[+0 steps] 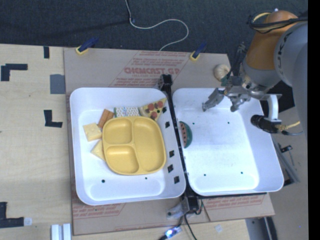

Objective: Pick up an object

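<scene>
My gripper (221, 104) hangs over the far edge of the right bin (225, 169), its two fingers spread open with nothing between them. A watermelon-slice toy (186, 134) lies against the right bin's left wall, well to the gripper's lower left. In the left bin (82, 176) sits a yellow divided plate (134, 145). Around the plate lie a pale cracker (92, 132), a brown piece (105, 118), a checkered piece (126, 112), a pizza slice (154, 108) and a yellow wedge (97, 150) partly tucked under its edge.
A black divider (172, 134) runs between the two bins. Both bins rest on a cardboard sheet (145, 69) held by clamps (87, 45) at the far corners. A white cable (160, 26) loops behind, and the grey and orange arm (270, 49) fills the upper right.
</scene>
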Controlling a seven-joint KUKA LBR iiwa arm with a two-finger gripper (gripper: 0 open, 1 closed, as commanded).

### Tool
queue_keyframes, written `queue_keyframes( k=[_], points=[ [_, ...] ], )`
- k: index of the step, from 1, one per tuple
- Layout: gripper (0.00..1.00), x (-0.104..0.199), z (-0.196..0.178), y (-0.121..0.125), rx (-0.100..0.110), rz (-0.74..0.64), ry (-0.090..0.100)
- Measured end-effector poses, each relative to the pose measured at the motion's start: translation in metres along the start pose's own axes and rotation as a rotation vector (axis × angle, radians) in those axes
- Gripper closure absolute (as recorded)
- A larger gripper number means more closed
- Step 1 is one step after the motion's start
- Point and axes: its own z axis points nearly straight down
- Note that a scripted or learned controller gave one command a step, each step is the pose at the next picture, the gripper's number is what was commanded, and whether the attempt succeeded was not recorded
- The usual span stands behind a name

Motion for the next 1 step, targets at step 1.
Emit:
queue_keyframes(
  k=[1],
  points=[
    [0.0,0.0003,-0.0096,0.003,-0.015,-0.003,-0.002]
  ],
)
